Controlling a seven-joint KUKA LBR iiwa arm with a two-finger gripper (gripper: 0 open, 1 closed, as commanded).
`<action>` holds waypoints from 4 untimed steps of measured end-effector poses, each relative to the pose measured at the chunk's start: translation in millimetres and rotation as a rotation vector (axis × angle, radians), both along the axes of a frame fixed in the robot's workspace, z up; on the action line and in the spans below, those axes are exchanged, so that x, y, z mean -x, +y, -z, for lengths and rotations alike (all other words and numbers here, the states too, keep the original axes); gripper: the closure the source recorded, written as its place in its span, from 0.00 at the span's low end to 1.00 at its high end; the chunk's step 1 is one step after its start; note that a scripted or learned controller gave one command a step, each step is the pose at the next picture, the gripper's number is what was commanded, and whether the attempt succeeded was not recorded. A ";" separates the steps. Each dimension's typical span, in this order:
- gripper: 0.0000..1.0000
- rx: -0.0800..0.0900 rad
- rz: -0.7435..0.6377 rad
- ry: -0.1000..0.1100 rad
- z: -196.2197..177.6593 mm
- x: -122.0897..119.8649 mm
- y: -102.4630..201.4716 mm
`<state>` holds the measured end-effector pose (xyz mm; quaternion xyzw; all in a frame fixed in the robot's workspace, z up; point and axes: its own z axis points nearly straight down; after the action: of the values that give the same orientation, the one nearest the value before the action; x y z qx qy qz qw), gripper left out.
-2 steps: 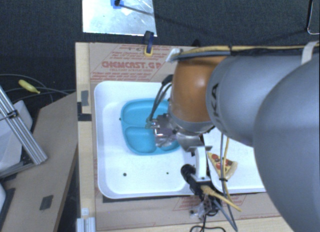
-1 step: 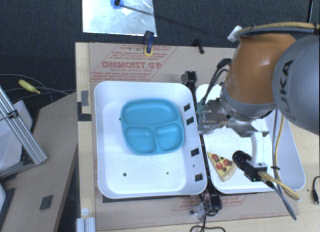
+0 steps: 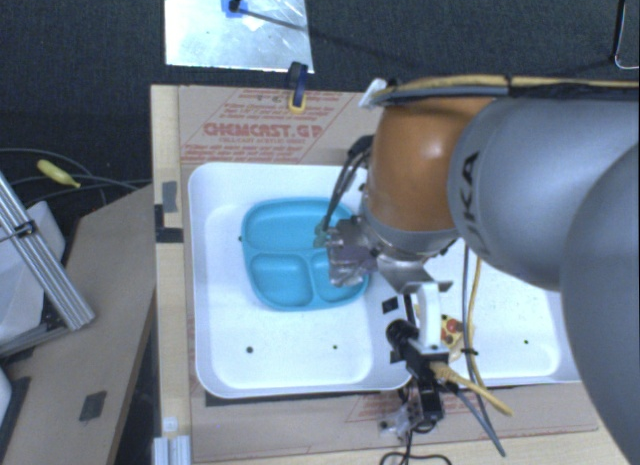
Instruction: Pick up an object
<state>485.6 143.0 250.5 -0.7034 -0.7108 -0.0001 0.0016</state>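
A light blue divided plate [image 3: 285, 258] lies in the left white bin [image 3: 215, 283], toward its back and right. My gripper [image 3: 342, 258] hangs low over the plate's right rim, at the divide between the two bins. The grey wrist with its orange band hides the plate's right edge and how the gripper meets it. In the right bin [image 3: 530, 353] a small red and yellow thing [image 3: 453, 329] peeks out beside the wrist bracket; the arm covers most of that bin.
Both bins rest on a printed cardboard sheet [image 3: 250, 128]. A yellow and blue clamp [image 3: 297, 88] sits at the sheet's back edge. An aluminium frame [image 3: 40, 263] stands off the bench at the left, and a shiny sheet [image 3: 235, 13] lies behind.
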 end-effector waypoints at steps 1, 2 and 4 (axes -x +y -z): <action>1.00 0.003 0.012 -0.003 -5.9 -1.5 -37.3; 1.00 0.000 0.006 -0.017 -113.0 -39.1 -35.1; 1.00 -0.001 0.003 -0.008 -185.4 -37.3 39.8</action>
<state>522.9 182.8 436.0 -0.7044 -0.7098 -0.0031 -0.0009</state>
